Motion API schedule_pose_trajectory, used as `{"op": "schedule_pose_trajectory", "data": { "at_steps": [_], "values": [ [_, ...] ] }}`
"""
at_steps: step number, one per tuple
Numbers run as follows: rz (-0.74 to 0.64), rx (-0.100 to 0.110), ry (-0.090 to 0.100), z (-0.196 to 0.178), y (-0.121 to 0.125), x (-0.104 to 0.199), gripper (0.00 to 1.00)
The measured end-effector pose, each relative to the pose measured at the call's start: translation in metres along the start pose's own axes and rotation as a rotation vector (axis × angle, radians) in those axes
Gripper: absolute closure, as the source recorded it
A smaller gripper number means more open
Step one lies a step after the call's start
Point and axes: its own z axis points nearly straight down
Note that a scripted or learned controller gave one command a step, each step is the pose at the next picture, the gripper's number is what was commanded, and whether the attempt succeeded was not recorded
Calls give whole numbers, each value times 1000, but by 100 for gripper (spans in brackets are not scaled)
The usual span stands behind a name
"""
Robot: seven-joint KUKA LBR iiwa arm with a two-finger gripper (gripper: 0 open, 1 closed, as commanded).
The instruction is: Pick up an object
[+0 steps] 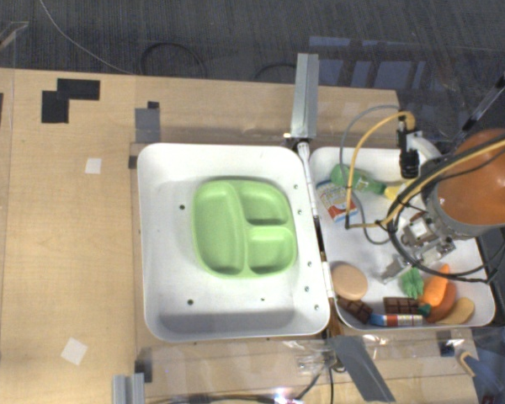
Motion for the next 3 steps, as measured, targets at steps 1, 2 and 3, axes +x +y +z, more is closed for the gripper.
{"op": "schedule_pose_trajectory", "data": {
  "at_steps": [1, 2, 3],
  "values": [
    [49, -1, -2, 0, -46, -57, 0],
    [-33, -4, -6, 3, -75, -12, 0],
    [201, 0, 1, -1, 12, -32, 0]
  ]
}}
